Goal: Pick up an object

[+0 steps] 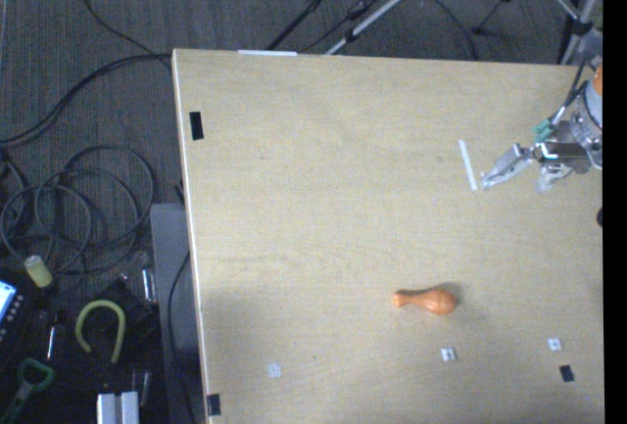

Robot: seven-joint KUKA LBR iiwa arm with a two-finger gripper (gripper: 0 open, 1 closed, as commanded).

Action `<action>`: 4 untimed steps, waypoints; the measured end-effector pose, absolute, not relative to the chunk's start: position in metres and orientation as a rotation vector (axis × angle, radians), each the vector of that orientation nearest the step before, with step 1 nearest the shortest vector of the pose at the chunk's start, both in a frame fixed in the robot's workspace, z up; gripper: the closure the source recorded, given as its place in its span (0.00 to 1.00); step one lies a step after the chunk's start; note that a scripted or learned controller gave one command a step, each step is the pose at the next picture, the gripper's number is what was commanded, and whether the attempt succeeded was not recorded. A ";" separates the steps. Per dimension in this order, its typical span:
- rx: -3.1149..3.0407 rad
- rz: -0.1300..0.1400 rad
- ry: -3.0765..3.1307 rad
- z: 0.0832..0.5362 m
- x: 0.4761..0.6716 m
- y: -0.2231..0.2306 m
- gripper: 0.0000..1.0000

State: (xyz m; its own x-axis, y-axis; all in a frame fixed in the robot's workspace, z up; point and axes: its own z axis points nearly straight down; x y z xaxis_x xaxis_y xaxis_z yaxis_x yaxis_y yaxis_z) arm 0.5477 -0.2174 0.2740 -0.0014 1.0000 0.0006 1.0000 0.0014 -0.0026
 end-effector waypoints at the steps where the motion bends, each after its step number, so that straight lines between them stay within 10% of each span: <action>1: -2.225 0.006 -2.216 0.206 0.594 -0.210 0.00; 2: -2.099 0.004 -2.334 0.083 0.637 -0.192 0.00; 3: -2.099 0.007 -2.337 0.092 0.638 -0.192 1.00; 4: -2.099 0.007 -2.337 0.092 0.638 -0.192 0.00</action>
